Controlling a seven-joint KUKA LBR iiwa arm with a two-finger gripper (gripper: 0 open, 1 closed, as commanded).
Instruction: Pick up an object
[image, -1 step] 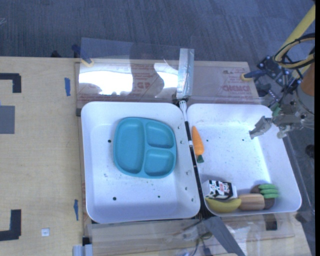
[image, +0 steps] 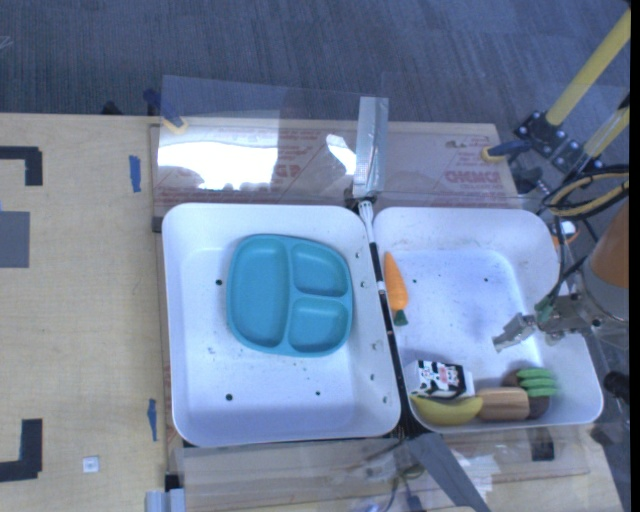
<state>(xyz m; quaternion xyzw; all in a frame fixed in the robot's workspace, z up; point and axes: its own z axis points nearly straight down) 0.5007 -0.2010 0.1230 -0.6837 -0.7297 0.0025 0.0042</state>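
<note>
Carrot (image: 396, 284) left of pincer (image: 512, 334); banana (image: 446, 407) below.

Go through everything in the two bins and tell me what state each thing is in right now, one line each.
Blue divided plate: lying flat in the left bin.
Carrot: lying by the right bin's left wall.
Banana: lying at the right bin's near edge.
Black-and-white toy: resting just behind the banana.
Wooden block: lying beside the banana.
Green piece: lying behind the block.
Gripper: over the right bin, holding nothing visible.
</note>
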